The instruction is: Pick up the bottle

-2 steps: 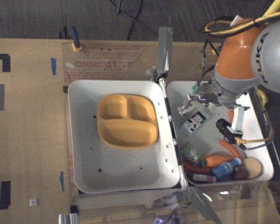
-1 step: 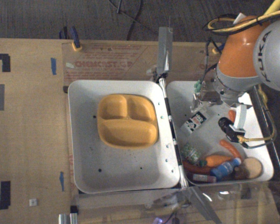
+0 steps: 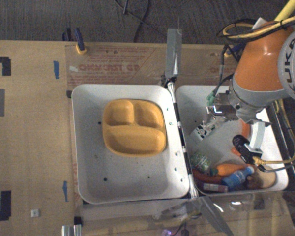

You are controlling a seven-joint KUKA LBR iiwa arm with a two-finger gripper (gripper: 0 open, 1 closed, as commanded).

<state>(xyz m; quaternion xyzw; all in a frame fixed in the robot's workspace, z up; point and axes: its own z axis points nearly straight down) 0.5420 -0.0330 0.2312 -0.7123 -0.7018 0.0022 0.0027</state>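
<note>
Bottle (image 3: 237,177) (blue) lies in right bin (image 3: 196,102) near carrot (image 3: 230,168); gripper (image 3: 206,128) above, state unclear.

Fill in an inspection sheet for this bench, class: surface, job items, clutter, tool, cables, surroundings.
Surface: two shallow white plastic bins, left bin, right bin, side by side on a wooden bench.
Job items: small blue plastic bottle lying at the right bin's near edge.
Clutter: yellow three-compartment tray in the left bin; orange carrot-shaped toy among mixed small items beside the bottle.
Tool: tool over the right bin, apart from the bottle; grip state unclear.
Cables: yellow cables on the arm; black cables on the floor.
Surroundings: grey carpet.
</note>
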